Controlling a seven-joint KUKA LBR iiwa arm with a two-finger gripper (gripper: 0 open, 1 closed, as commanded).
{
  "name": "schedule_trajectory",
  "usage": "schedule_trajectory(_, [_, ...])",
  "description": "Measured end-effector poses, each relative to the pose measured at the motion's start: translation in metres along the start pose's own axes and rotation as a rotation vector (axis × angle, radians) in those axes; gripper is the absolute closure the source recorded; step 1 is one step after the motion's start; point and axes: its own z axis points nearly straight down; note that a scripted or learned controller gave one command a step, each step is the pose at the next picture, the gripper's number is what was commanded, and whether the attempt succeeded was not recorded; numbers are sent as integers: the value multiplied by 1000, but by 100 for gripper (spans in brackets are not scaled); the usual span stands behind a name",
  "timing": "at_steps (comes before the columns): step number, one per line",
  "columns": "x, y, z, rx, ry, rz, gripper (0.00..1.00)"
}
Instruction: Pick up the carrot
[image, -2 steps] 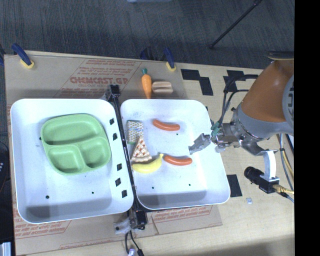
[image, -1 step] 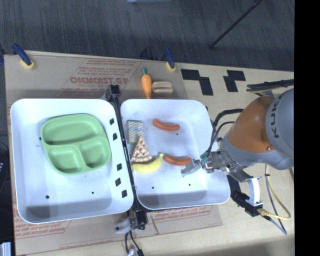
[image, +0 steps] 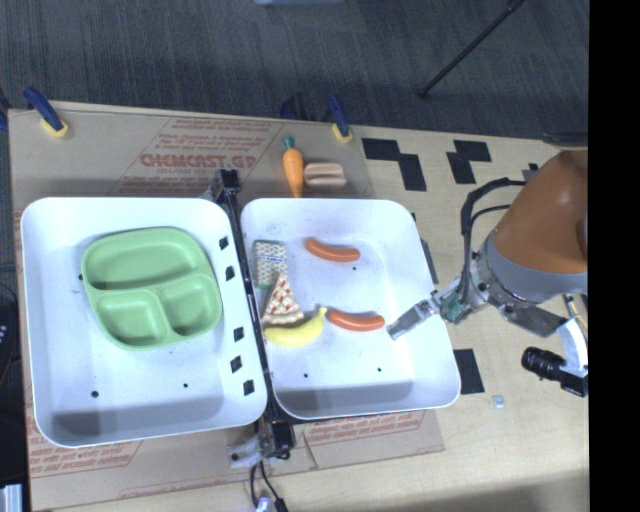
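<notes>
1. My gripper (image: 412, 318) hangs at the right wall of the right bin (image: 430, 352), low in the view; the grey arm with its orange band (image: 545, 215) comes in from the right. I cannot tell how my fingers stand: they read as one pale, blurred bar. Nothing shows between them.

2. Just beside my tip lies a sausage (image: 354, 320), end-on toward me. Touching its far end is a banana (image: 297, 332), and a pizza slice (image: 281, 298) rests against the banana.

3. Farther up the same bin lie a second sausage (image: 332, 250) and a small patterned packet (image: 269, 260), near the divider.

4. The left bin (image: 45, 330) holds a green compartment tray (image: 152, 285), well apart from me.

5. Farthest: the carrot (image: 292, 168), orange with a green top, lies outside both bins on the cardboard, just beyond the right bin's far rim. A small hot-dog bun (image: 324, 176) sits beside it.

6. Judgement: I am poised over the wrong item. Reaching the carrot means crossing the whole bin and clearing its far rim; the bun crowds one side of any grasp.
</notes>
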Motion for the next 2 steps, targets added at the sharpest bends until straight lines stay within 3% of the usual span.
schedule_trajectory(1, [25,9,133,2,3,53,0])
schedule_trajectory(2, [129,51,32,2,3,230,0])
